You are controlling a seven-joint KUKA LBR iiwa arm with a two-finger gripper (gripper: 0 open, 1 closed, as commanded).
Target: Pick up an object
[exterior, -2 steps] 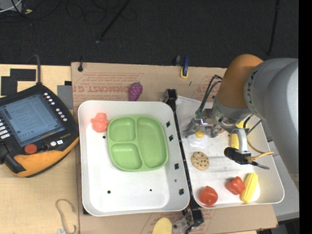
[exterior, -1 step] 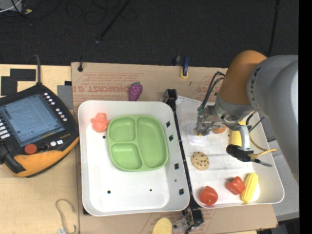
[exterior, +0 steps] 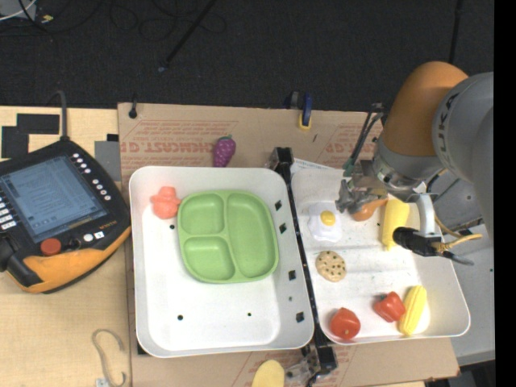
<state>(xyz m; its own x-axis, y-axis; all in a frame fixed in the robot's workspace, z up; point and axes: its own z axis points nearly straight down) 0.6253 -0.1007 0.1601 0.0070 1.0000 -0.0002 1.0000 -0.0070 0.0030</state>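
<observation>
My gripper (exterior: 353,198) hangs low over the back of the right bin (exterior: 451,329). It sits right against a small orange object (exterior: 367,210), partly covering it. Just to the left lies a fried egg toy (exterior: 326,223), and a yellow piece (exterior: 393,219) lies to the right. Nearer the front of the same bin are a cookie (exterior: 330,265), a red tomato (exterior: 345,323), a red pepper (exterior: 389,305) and a corn cob (exterior: 414,309).
The left bin (exterior: 161,313) holds a green divided plate (exterior: 226,236) and a pink-orange toy (exterior: 164,203). A purple grape bunch (exterior: 224,150) lies behind the bins, and a yellow toy (exterior: 268,373) lies in front. A teach pendant (exterior: 56,208) rests far left.
</observation>
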